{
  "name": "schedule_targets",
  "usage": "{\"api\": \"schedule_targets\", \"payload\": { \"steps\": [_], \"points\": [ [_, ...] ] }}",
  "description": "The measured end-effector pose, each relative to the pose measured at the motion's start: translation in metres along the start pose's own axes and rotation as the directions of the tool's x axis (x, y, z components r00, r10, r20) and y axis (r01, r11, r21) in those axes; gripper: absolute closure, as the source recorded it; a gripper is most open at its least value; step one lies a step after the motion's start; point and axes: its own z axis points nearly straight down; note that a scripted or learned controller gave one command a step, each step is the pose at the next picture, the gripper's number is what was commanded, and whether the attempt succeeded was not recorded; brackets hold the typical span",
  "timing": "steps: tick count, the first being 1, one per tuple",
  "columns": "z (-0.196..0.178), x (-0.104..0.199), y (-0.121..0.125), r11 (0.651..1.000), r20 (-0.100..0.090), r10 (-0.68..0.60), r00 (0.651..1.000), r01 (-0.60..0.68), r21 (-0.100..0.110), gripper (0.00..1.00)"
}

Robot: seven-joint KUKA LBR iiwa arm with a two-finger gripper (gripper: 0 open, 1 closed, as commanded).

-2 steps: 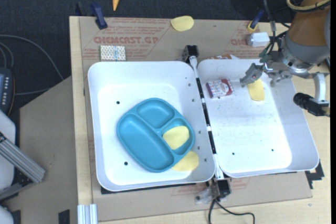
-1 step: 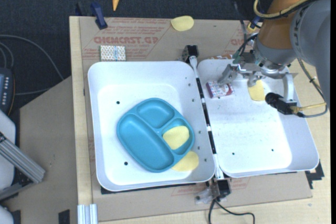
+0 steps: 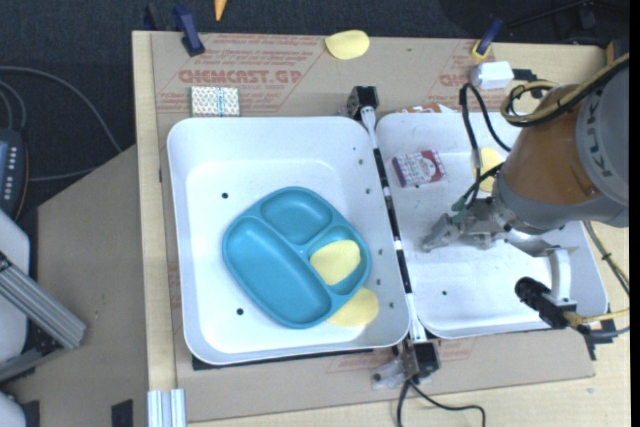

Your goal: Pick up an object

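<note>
i see the gripper (image 3: pixel 437 237) low in the right bin (image 3: pixel 480 315), and i cannot tell its state from here. the small red-and-white packet (image 3: pixel 417 167) lies flat just beyond it. i judge it light, thin and slippery; i'd pinch across its short edges.
</note>
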Motion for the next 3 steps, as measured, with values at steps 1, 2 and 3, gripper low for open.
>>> {"api": "schedule_targets", "payload": {
  "steps": [1, 2, 3],
  "points": [
    [-0.031, -0.070, 0.024, 1.000, 0.003, 0.001, 1.000, -0.001, -0.003, 0.00],
    [-0.170, -0.067, 0.101, 1.000, 0.002, -0.002, 1.000, 0.002, -0.006, 0.00],
    [-0.055, -0.086, 0.145, 1.000, 0.000, -0.001, 1.000, 0.001, 0.002, 0.00]
  ]
}}
